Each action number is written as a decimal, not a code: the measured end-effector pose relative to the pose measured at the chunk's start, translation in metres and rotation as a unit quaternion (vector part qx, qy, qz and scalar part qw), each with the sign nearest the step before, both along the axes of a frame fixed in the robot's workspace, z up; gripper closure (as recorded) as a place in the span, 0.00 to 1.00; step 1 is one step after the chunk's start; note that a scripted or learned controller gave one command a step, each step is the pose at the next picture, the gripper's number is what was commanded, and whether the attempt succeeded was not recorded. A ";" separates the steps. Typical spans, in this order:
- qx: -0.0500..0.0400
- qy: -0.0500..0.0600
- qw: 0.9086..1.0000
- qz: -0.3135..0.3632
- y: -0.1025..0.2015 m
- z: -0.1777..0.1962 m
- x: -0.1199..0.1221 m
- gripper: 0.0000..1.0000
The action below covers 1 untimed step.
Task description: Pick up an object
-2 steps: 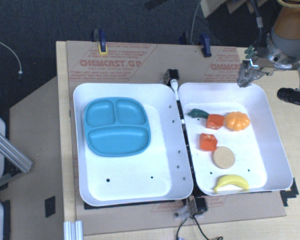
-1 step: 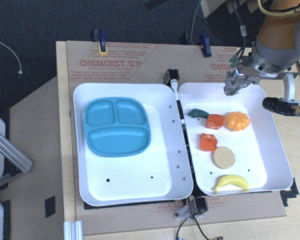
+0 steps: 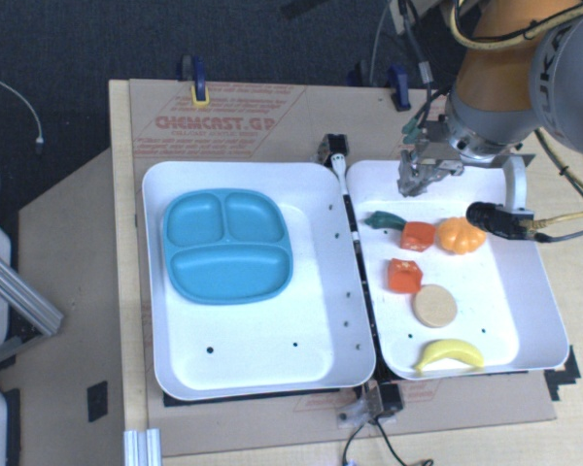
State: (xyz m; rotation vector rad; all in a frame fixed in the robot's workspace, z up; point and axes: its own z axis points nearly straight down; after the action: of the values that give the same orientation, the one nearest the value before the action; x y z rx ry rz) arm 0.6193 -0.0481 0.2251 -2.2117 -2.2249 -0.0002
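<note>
Where smooth white bin (image 3: 525,343) curves — glossy crescent banana (image 3: 450,355); flat tan disc (image 3: 434,306)

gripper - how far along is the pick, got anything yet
Nothing looks picked yet. The gripper hangs over the far part of the right bin with nothing visible between its tips. The banana, tan disc, both red pieces, the orange fruit and a green item all lie in the bin. Descending, closing on one and lifting all remain.
</note>
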 end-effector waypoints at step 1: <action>0.000 0.000 1.000 0.000 0.054 -0.009 -0.009 1.00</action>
State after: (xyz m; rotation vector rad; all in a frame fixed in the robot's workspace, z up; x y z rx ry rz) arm 0.6099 0.0061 0.2163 -2.2126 -2.2250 0.0003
